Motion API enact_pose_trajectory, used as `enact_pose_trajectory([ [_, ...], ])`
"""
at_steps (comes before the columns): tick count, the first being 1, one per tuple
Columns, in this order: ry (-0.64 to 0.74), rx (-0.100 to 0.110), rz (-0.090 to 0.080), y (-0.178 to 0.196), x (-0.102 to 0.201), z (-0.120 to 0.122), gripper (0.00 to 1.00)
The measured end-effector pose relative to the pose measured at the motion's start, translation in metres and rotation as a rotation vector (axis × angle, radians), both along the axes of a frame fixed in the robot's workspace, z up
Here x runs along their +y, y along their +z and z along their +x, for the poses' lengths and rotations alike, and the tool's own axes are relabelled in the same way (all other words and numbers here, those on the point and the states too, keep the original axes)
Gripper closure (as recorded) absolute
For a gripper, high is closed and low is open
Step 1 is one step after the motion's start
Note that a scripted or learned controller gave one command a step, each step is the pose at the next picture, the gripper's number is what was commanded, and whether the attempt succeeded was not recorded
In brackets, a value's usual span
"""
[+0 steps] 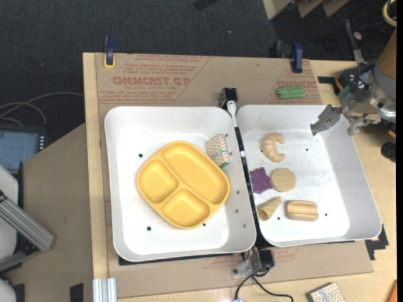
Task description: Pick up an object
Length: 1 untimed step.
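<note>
We see the gripper (pixel 334 119) hanging over the far right corner of the right bin (pixel 352 168), at the end of the arm that reaches in from the right edge of the tabletop (pixel 157 74). One grey finger (pixel 324 119) shows plainly, a second sits behind it, and nothing lies between them; how wide they stand we cannot tell.

The candidates all lie in the right bin, toward its left side. Nearest the gripper is a croissant (pixel 274 146), curled and pale, near the far left part of the bin. Toward the near edge from it sits a round bun (pixel 283 180), touching a purple piece (pixel 259 180) that lies against the bin's left wall. At the near left corner we find a small cone-shaped piece (pixel 269 207) and, just beside it, a bread roll (pixel 302 210).

We judge these to be toy foods: light, fairly stiff, probably smooth plastic, so slippery rather than fragile. The croissant looks the best target, standing clear of its neighbours; we would close across its thick middle, not its tapered tips. The bread roll would take a grip across its short width.

The left bin (pixel 119 168) holds a yellow divided plate (pixel 182 184) with a small patterned item (pixel 218 148) at its far right rim.
</note>
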<state>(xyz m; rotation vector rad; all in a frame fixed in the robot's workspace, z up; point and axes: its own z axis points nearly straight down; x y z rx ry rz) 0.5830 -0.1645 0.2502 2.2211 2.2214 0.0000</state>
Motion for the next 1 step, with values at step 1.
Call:
enact_pose_trajectory([
  [1,0.0,0.008,0.004,-0.1732,0.0394,-0.0263,0.0],
])
